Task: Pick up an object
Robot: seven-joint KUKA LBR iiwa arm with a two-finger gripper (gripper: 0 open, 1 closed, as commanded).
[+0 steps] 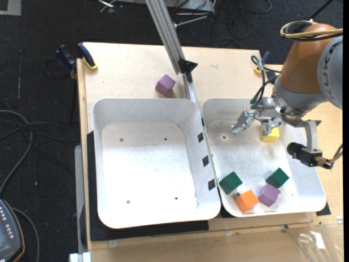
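The claw looks open wide, holding nothing, with the yellow block just beside one finger (partly hidden). It might bump the block away.

The arm is cut off by the right edge, so its base cannot be seen. The gripper covers the upper part of the yellow block, and whether a finger touches the block cannot be told. The orange block hides a corner of the purple block beside it. At the lower left, a grey device runs past the edge.
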